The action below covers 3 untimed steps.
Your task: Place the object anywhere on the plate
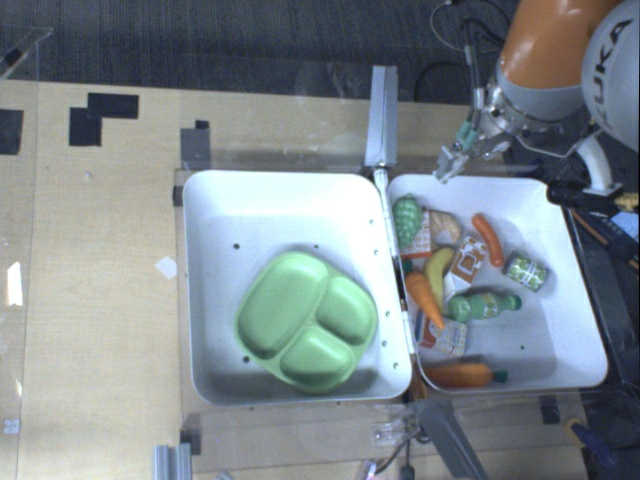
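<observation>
Green divided plate (pixel 307 320) lies in the left bin (pixel 205 268), toward its near side; right of the plate, the right bin (pixel 570 268) holds a banana (pixel 438 267), carrots and a green bottle (pixel 482 305); my gripper (pixel 452 158) hangs beyond the plate's far-right side, above that bin's far rim; its state I cannot tell.
</observation>
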Tool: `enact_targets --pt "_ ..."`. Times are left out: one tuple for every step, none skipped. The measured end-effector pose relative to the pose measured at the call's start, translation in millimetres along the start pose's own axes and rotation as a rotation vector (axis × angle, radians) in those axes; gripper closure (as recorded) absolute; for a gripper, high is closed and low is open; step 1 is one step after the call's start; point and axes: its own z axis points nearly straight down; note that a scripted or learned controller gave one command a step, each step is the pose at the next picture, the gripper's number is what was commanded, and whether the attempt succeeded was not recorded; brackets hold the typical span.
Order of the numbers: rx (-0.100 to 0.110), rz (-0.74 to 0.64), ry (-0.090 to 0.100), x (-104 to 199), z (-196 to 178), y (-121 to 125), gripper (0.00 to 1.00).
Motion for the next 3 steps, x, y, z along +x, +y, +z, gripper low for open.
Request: enact_targets --pt "0.004 0.419 0.002 40 64 -56 1.0" --pt "0.004 0.213 0.003 129 88 -70 1.0" --pt "0.001 0.027 0.003 192 55 -77 1.0"
